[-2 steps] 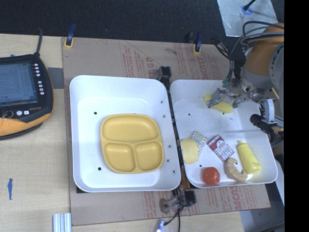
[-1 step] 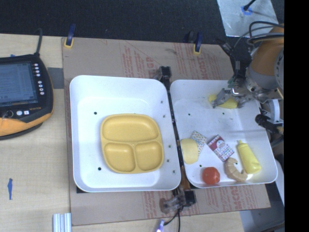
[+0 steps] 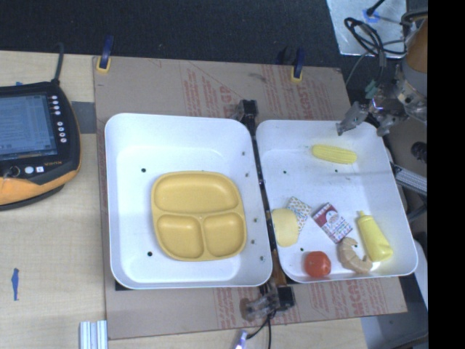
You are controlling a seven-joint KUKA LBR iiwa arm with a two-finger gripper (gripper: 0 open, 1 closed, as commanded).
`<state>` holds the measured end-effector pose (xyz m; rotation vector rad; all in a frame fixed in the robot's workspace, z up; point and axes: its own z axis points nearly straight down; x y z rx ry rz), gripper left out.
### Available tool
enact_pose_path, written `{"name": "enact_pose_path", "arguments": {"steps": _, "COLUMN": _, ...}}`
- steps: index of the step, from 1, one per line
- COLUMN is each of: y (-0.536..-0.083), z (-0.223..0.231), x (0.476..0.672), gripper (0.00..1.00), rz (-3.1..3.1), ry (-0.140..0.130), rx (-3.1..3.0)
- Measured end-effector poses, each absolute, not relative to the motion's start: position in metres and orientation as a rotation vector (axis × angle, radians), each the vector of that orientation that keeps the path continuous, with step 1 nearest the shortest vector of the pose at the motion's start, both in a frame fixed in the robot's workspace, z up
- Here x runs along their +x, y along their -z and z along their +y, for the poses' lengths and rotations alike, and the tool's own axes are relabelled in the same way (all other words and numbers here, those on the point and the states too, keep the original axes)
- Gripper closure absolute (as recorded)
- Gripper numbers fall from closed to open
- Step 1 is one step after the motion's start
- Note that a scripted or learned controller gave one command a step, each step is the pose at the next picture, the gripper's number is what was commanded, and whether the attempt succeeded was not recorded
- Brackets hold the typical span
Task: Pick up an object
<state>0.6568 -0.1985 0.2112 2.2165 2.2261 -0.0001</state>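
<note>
One corn cob (image 3: 334, 153), long axis left-right, pincer (image 3: 361, 117) just above it

Even, fairly bright overhead light. The left bin (image 3: 131, 195) glares white, with soft shadows along its walls. Detail is slightly soft and grainy throughout.

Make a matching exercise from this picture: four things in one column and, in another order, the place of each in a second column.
Things:
1. yellow plastic divided tray
2. yellow toy corn cob
3. small red round tomato
4. yellow squeeze bottle

Places:
A. right bin, near its front edge
B. right bin, far half
C. left bin
D. right bin, right side

Pairs: 1-C, 2-B, 3-A, 4-D
</note>
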Motion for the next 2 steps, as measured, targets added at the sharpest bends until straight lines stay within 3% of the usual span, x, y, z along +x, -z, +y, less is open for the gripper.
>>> {"name": "enact_pose_path", "arguments": {"steps": 1, "y": -0.099, "z": -0.201, "x": 0.596, "gripper": 0.0, "rz": 2.23, "ry": 0.007, "rx": 2.219}}
{"name": "enact_pose_path", "arguments": {"steps": 2, "y": -0.091, "z": -0.212, "x": 0.487, "gripper": 0.0, "rz": 2.227, "ry": 0.005, "rx": 2.22}}
